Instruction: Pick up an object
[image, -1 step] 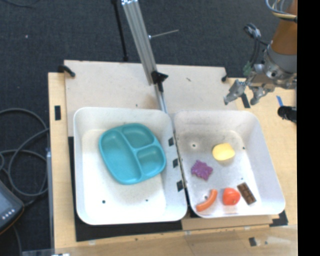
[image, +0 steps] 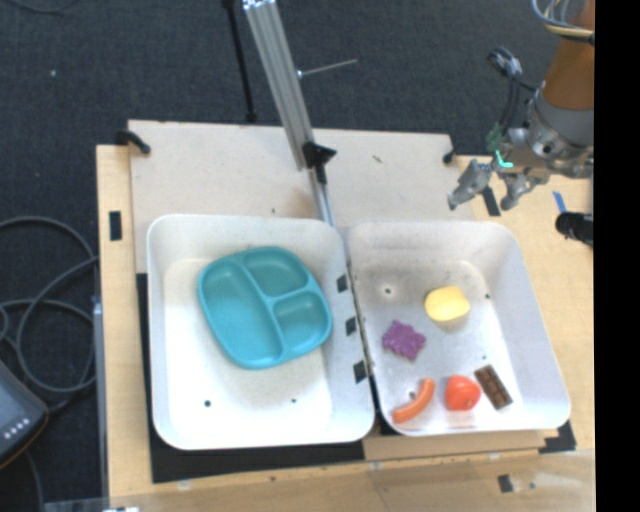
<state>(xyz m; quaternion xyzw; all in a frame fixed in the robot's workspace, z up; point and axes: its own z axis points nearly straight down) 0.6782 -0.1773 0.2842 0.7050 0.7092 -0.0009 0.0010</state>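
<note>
1. a pale bench (image: 400, 150) on dark carpet bears two white bins.
2. my claw (image: 492, 190) hangs released and holding nothing beyond the right bin (image: 535, 300).
3. i should descend squarely over the yellow lump (image: 447, 304).
4. it lies beside a purple piece (image: 404, 340), tomato (image: 461, 393), carrot (image: 414, 400) and brown bar (image: 492, 387); the left bin (image: 175, 300) holds a teal tray (image: 264, 306).

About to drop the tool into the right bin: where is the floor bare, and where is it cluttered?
Right bin: bare along the far strip above the yellow piece, and down the left side beside the purple piece. Crowded along the near wall, where the orange sausage, red ball and brown block cluster. The tool hovers beyond the far rim, fingers apart.
</note>
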